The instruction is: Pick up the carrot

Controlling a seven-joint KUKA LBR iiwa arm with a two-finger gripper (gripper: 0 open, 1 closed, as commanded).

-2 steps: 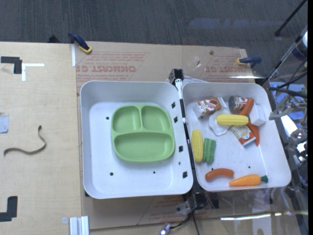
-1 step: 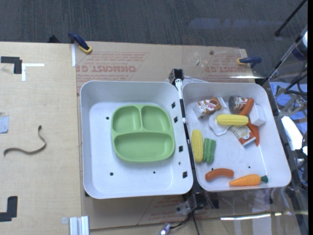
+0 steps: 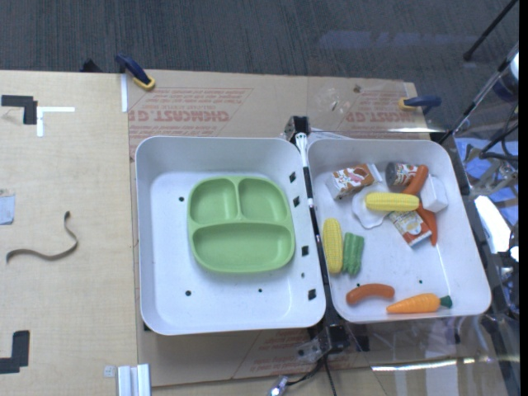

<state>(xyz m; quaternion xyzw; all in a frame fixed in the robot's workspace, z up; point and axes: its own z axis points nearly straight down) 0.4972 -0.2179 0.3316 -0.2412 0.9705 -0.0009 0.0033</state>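
The hand's state cannot be told from here. The carrot lies flat at about 5 o'clock in the right bin, leafy end pointing to 3 o'clock. It sits close to the near wall, with a red sausage just beside it. Away from the packets, it probably suits a grasp from above.

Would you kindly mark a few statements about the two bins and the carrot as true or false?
1. The carrot lies in the right bin, near its front edge. True.
2. The green divided plate sits in the right bin. False: it sits in the left bin.
3. Two corn cobs are in the right bin, one near its left wall and one further back. True.
4. The carrot rests on the green plate. False: it lies on the bin floor, beside a sausage.
5. Both bins hold toy food. False: the left bin holds the plate alone.
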